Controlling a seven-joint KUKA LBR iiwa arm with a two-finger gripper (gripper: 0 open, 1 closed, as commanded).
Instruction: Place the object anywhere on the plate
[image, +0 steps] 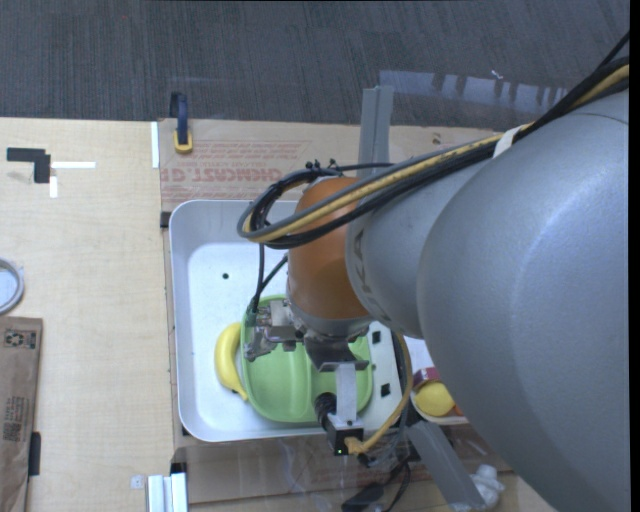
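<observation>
Low in the left-hand shallow white plastic bin (195, 300), a round lime-green plate (285, 385) lies flat on the floor, and a curved yellow banana (229, 362) rests against its left rim, apparently partly on the plate's edge and partly on the bin floor. The grey arm with its orange wrist band (325, 265) hangs directly over the plate, so the gripper (300, 350) sits above the plate's upper middle with the banana just to its left. The banana's long axis runs roughly top to bottom of the view, following the plate's curve. Whether the gripper is grasping anything cannot be told, since wrist and cabling cover it. Much of the plate is hidden too, so how far the banana overlaps it is uncertain. A second yellow object (436, 400) peeks out beyond the arm, its shape unclear.
</observation>
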